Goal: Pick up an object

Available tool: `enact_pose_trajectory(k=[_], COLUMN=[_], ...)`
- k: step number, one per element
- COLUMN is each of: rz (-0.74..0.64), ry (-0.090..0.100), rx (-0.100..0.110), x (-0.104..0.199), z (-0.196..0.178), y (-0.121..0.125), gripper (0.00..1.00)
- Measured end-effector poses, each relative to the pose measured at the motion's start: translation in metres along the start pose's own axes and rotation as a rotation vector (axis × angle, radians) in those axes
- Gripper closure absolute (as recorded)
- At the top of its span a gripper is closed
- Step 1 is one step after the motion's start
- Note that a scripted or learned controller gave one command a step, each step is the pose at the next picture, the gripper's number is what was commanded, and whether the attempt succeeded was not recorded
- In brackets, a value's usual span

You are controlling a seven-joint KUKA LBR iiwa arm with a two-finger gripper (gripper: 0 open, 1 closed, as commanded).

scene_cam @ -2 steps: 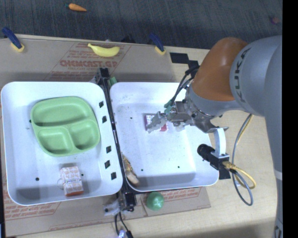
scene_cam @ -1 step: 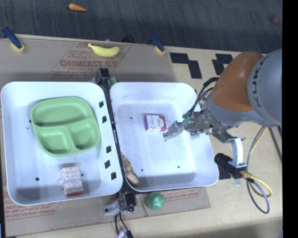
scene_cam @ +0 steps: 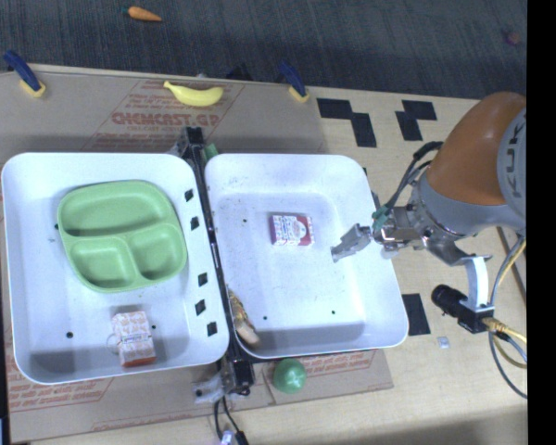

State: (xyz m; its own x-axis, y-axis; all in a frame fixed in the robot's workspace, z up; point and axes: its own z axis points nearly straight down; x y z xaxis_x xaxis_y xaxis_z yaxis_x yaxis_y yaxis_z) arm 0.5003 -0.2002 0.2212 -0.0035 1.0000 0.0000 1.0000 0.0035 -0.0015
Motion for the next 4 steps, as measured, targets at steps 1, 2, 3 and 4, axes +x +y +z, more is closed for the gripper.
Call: enact_pose_trajectory(k=[1, 2, 3, 4], rz=[-0.004, -0.004, -0.003, -0.001], ry=[0.001, 0.0, 0.0, 0.002], rx=[0.004, 0.001, 0.003, -0.002], x=[-0.01, -0.011, -0.011, -0.008], z=[0.097, 0.119, 0.13, 0.129], y=[0.046, 0.08, -0.017, 0.089], gripper=[0.0, 0.0, 0.0, 0.0])
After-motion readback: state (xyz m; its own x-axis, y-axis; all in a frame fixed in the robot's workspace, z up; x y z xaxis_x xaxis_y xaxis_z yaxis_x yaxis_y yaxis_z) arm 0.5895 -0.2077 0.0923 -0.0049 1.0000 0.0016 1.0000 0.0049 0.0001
